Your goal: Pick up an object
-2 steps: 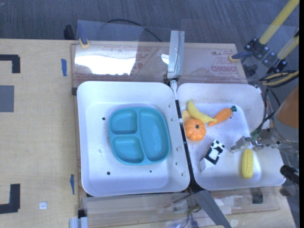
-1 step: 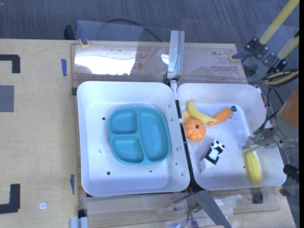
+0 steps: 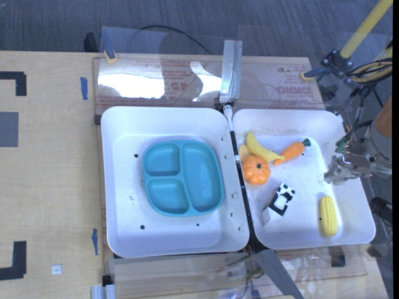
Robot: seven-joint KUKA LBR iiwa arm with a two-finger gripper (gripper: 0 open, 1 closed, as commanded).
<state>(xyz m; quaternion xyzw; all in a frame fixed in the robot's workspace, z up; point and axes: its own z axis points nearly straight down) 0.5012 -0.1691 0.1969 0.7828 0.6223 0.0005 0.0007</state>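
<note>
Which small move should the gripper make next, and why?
Probably a short move down and inward to the corn cob. The gripper is at the right bin's edge, just above it, and the corn lies apart from the other toys.

Pale wooden bench (image 3: 43, 185) stands on a grey carpeted floor (image 3: 187, 8).
</note>
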